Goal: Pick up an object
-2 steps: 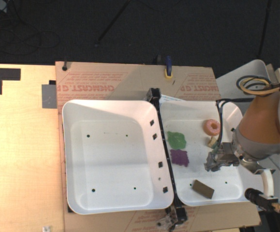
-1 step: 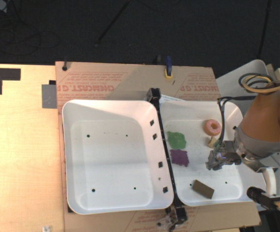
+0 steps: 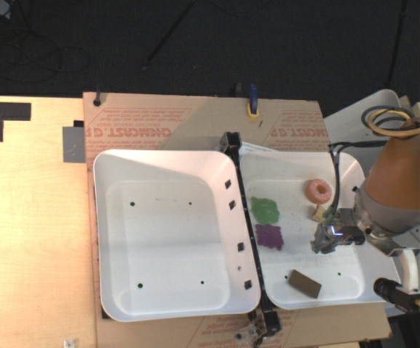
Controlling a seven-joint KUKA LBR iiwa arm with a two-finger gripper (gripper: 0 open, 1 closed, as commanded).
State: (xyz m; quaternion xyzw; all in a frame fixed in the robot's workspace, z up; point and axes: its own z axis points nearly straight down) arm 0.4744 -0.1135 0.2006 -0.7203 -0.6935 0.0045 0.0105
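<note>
The dark two-finger pincer (image 3: 326,239) on the grey arm hangs low over the shallow white plastic bin on the right (image 3: 351,296), above a bare part of its floor. Whether it is spread or pressed together I cannot tell.

The things to choose from all lie in this bin. A small tan piece (image 3: 319,212) is just beside the pincer, toward the back, and a pink doughnut-shaped ring (image 3: 318,190) lies a little further behind. A purple lumpy piece (image 3: 269,235) and a green lumpy piece (image 3: 265,209) lie near the bin's left wall, close to each other. A flat brown rectangular block (image 3: 305,283) lies alone at the front.

I judge the block or the ring to be the better choice, because each has free floor around it. To do it well, the pincer should be centred above the chosen thing, turn across its narrow side, go straight down and close only near the floor. The purple and green pair may be pushed against the wall.
</note>
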